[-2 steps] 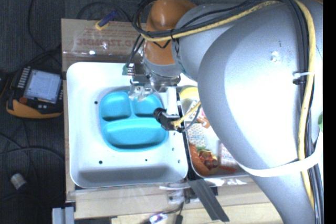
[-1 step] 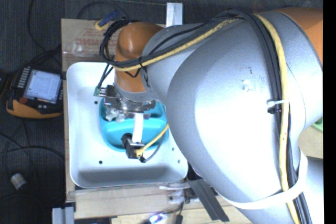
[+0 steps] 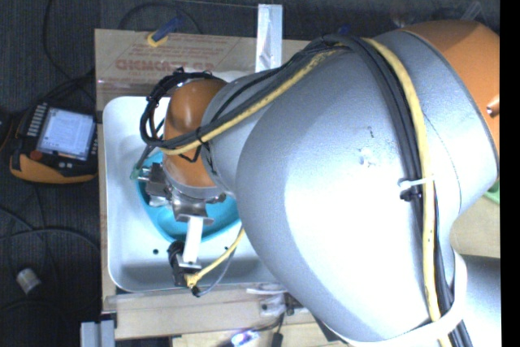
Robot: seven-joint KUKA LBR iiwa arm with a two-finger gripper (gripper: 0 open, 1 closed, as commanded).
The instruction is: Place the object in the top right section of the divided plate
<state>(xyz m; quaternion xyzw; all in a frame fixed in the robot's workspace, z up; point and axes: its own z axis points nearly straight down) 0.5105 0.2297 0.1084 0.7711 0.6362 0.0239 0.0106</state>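
Where the dark ribbed carpet [image 3: 49,12] shows at far left, a teach pendant [image 3: 57,138] with an orange-and-black casing lies flat, its pale screen facing up. Just to its right is a brown cardboard sheet [image 3: 162,57] with faded red lettering, and on it sits the shallow white bin [image 3: 122,256], smooth, glossy and round-cornered. A strip of the pale wooden surface [image 3: 195,309] shows along the bin's near edge.

Inside the bin lies the divided plate [image 3: 158,211], a smooth turquoise round dish. Only its left and near rim can be seen, so its sections cannot be told apart. A small green bit [image 3: 136,171] sits at the plate's left rim. It is too hidden to say what it is, which way it points or how its long axis lies.

Directly over the plate hangs the gripper [image 3: 180,195], its metal body pointing straight down below the orange band [image 3: 191,114]. Whether it is open, closed or gripping something cannot be told. The arm [image 3: 349,175], a broad matte-grey rounded shell, fills the right side, with black cables strung along it.
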